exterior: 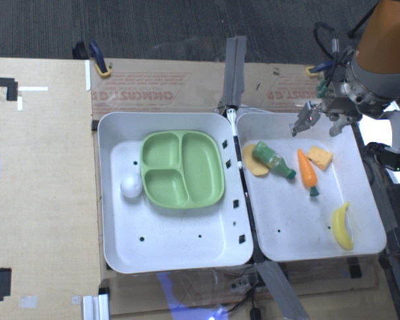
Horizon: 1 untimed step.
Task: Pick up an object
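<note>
In the right bin (300,239) lie a green bottle (275,160) on a tan round piece (254,162), an orange carrot (307,171), a yellow-orange cheese wedge (320,157) and a yellow banana (342,227). My gripper (318,120) hangs open above the bin's far right part, just above the cheese wedge and carrot, with nothing between its fingers. The left bin (120,245) holds a green divided plate (183,169) and a white ball (131,187).
A grey divider bar (234,72) runs between the bins at the back. A cardboard sheet (160,89) lies behind the bins. Blue clamps (99,60) sit at the back left. Cables (333,52) trail near the wrist.
</note>
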Available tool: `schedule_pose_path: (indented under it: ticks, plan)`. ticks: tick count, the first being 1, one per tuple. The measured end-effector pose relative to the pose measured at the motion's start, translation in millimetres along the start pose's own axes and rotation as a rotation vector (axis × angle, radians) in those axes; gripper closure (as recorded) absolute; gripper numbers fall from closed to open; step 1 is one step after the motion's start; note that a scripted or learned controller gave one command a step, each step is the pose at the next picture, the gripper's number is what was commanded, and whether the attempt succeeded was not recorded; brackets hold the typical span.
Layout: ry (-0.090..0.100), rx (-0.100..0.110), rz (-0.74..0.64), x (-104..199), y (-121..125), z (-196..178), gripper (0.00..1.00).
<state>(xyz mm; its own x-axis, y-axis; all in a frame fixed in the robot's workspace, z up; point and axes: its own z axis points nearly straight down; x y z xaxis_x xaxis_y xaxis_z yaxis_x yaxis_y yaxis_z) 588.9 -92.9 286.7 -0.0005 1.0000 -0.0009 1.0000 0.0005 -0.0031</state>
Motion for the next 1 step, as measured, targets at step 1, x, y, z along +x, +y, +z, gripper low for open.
schedule_pose_path:
  ticks: [1]
  plan:
    - [0.000, -0.003, -0.065, -34.2, 8.8, 160.0, 0.00]
